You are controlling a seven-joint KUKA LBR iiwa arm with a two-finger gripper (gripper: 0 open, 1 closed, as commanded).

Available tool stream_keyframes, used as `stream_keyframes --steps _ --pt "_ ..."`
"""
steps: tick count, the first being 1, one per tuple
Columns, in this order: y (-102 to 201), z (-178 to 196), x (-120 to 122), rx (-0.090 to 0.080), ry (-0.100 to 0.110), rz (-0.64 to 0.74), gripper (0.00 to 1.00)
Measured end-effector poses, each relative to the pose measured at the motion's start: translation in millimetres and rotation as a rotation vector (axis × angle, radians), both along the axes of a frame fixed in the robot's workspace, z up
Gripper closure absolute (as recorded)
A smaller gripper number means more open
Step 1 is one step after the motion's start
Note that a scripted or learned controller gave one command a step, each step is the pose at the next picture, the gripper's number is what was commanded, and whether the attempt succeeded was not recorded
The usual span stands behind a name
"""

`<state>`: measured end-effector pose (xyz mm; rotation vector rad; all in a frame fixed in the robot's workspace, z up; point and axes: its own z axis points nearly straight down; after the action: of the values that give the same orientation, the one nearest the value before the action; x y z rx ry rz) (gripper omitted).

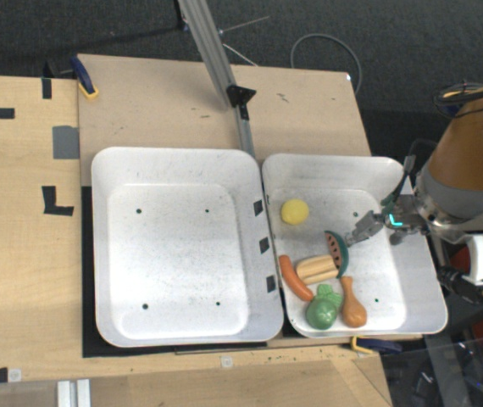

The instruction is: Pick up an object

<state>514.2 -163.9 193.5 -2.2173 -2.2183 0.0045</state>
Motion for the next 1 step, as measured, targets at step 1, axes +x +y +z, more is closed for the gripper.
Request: stream_keyframes --steps 1 --pt "0.0 1.7 0.9 -0.001 -0.004 0.001 0.0"
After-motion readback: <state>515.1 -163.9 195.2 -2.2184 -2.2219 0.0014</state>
